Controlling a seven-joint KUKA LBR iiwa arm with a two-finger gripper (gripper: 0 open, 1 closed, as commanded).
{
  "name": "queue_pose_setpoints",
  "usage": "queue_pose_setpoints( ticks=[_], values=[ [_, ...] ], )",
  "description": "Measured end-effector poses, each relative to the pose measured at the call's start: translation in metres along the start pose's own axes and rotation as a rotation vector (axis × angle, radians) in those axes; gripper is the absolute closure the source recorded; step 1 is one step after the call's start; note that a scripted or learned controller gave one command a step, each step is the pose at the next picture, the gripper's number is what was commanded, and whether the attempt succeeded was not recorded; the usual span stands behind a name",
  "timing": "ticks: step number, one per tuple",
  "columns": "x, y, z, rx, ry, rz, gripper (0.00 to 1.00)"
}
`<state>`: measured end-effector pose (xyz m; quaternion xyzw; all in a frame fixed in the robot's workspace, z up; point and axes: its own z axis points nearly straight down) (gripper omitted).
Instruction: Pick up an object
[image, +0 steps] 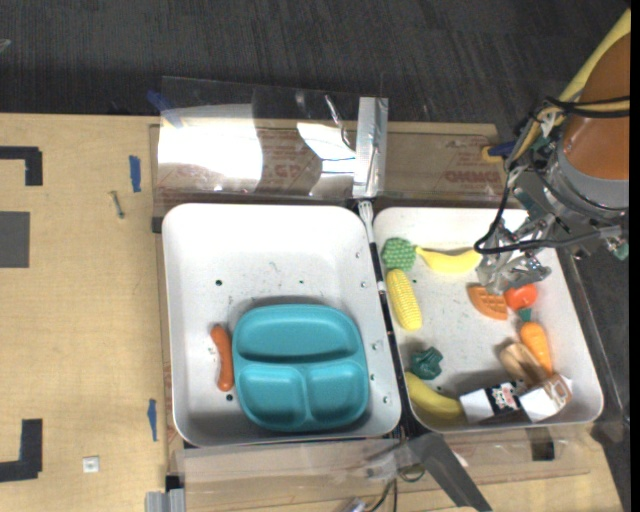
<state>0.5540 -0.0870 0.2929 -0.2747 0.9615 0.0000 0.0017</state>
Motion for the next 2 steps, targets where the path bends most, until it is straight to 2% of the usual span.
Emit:
queue_pose_setpoints(
  ticks=[1, 2],
  values=[
    [-0.058, -0.035, -0.010, 0.002, -0.004, -0.041, 1.00],
    [-0.100, -0.055, -0.001, 0.001, -0.005, -0.014, 1.00]
  ],
)
